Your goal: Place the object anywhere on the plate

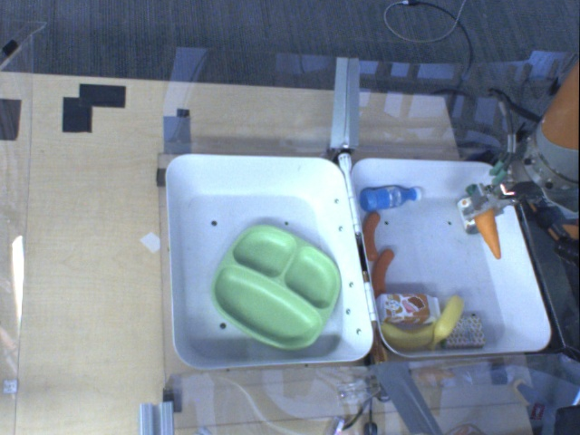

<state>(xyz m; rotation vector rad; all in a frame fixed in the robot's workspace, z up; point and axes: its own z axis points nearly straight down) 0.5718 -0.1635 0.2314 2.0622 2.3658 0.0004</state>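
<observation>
Carry step, judged: pincer [482, 208] at frame right closed on carrot [490, 232], hanging over right bin [535, 320]; next needs travel left to green plate [277, 285].

We see a green plate [276, 284] of smooth plastic with a soft sheen, lying in the left bin [195, 243], which looks like matt white plastic, as does the right bin [530, 320]. The bench [91, 261] has a pale wood-grain finish under glossy clear panels. A brushed metal bar [343, 102] runs from the bench's far edge to the bins. In the right bin, the blue bottle [388, 197] looks like glossy plastic, the carrot [490, 232] smooth and matt, the banana [421, 330] smooth-skinned. The floor [227, 12] beyond looks like rough dark carpet.
</observation>
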